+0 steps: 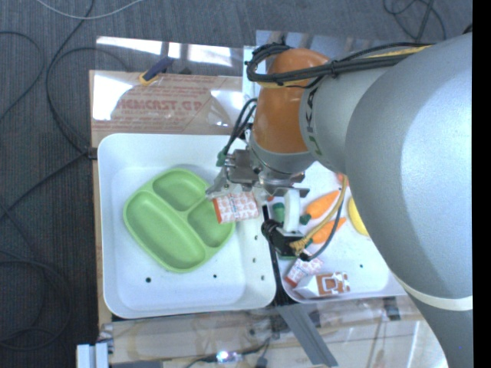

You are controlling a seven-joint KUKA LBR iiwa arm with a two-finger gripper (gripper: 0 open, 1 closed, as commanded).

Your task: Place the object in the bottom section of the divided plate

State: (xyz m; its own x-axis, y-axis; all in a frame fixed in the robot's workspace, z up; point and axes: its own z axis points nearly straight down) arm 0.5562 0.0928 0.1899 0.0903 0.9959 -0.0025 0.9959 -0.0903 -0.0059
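A green divided plate (175, 219) lies in the left white bin (130, 286), with one long section on its left and two smaller ones on its right. My gripper (230, 192) hangs over the plate's right edge and is shut on a small red and white packet (235, 207). The packet sits above the rim of the plate's right-hand section, close to the wall between the two bins. The arm's orange band and grey body cover most of the right bin.
In the right bin (368, 286) lie two orange carrot-like pieces (322, 202), a yellow object (357, 215), another red and white packet (304, 269) and an orange and white box (331, 284). Clear plastic film with red print (165, 107) lies behind the left bin.
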